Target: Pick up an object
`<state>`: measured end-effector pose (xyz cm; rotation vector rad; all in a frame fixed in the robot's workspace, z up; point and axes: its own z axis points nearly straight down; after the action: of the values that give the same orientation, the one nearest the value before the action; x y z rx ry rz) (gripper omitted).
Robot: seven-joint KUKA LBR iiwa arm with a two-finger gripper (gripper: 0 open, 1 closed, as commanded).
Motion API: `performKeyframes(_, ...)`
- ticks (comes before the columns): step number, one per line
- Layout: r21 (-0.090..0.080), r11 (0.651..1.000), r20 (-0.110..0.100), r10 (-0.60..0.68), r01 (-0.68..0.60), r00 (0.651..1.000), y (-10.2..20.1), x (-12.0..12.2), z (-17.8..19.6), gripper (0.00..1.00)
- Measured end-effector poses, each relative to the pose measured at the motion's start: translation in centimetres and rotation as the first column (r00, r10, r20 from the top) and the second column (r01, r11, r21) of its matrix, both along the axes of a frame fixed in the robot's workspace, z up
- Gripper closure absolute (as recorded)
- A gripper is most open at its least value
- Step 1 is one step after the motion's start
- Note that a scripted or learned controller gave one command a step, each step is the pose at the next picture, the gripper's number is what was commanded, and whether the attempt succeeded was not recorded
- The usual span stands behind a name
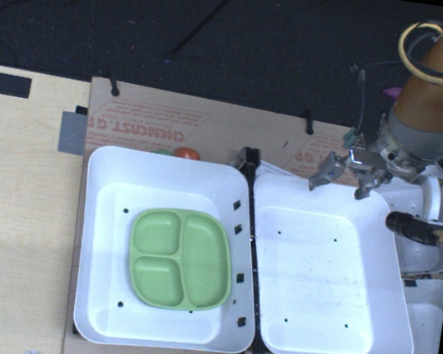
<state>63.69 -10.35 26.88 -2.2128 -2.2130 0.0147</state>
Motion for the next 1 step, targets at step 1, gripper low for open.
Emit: performKeyframes(1, -0.001, 1.000, 0.012, 0.002, -0.002, 1.000, 0.00, 0.18, 0.75, 0.00)
